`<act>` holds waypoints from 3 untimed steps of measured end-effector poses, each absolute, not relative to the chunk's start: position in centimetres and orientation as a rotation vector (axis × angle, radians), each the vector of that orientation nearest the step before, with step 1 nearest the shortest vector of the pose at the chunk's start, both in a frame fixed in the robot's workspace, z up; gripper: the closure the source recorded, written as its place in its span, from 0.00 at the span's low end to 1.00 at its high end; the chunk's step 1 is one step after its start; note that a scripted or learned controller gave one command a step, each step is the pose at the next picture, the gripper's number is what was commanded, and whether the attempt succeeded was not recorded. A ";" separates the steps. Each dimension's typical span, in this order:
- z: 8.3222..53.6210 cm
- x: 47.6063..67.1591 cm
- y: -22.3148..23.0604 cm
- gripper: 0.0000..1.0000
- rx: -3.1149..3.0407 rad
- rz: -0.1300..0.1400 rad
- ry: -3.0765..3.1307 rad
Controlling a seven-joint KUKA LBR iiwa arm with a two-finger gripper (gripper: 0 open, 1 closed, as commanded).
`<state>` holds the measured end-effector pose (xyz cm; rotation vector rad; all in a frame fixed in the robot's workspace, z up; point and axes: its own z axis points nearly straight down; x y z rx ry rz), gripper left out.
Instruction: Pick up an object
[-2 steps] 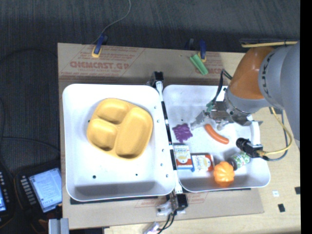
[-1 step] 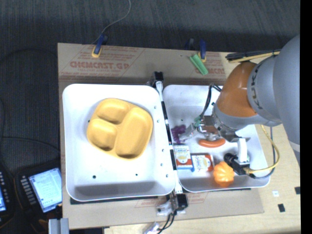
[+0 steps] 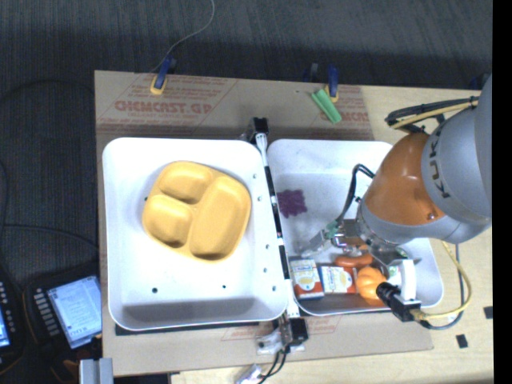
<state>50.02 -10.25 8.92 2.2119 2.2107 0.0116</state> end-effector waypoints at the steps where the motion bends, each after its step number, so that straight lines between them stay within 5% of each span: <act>1: 10.0 50.1 -10.3 1.00 2.212 0.013 2.209; 2: 10.9 50.2 -10.3 1.00 2.212 0.013 2.210; 3: 10.9 50.1 -10.3 0.00 2.212 0.013 2.210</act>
